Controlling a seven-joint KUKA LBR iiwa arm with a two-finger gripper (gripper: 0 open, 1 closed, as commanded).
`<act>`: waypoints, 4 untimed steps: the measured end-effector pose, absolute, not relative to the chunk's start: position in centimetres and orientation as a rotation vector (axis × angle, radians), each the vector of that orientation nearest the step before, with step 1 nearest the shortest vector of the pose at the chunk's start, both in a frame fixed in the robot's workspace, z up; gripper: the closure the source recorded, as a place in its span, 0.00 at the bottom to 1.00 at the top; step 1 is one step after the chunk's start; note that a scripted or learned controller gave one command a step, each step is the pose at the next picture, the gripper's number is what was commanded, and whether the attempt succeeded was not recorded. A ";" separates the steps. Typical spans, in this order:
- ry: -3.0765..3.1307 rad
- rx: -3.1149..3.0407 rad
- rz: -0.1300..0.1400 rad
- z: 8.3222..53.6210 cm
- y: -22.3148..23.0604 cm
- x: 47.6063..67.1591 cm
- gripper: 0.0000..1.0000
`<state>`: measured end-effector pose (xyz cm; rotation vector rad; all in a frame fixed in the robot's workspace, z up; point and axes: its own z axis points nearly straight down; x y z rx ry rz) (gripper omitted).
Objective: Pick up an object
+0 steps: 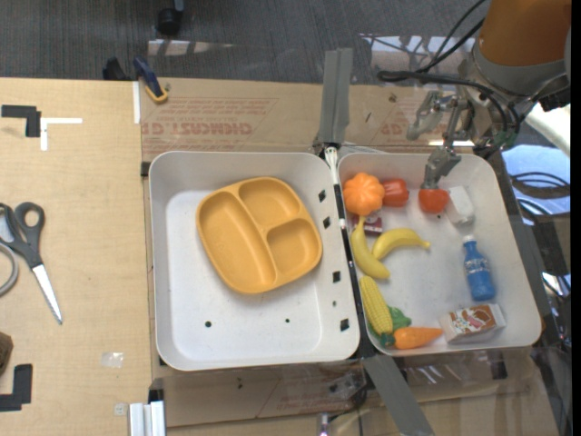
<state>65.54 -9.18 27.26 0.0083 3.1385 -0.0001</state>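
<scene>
Tomato (pixel 433 199), small and red, sat at the far side of the right bin (pixel 514 243) as the gripper (pixel 442 166) hung directly over it, one finger reaching down to its top; whether the fingers were parted or closed could not be told. Nearby lay an orange pumpkin (pixel 362 193), two bananas (pixel 386 246) and a blue bottle (pixel 478 270), while a yellow divided plate (pixel 259 233) filled the left bin (pixel 172 271)

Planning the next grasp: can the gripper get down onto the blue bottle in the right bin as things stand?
Probably yes. The blue bottle lies apart from its neighbours, with bare bin floor around it and nothing over it; the gripper hangs above the red tomato, further back.
</scene>
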 end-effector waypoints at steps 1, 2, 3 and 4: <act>3.138 0.000 -0.001 15.7 -15.5 61.6 0.00; 3.135 0.009 -0.002 9.4 -16.8 64.7 0.00; 3.130 -0.203 0.001 9.4 -22.0 58.6 0.00; 3.136 0.093 -0.001 9.3 -22.1 52.2 0.00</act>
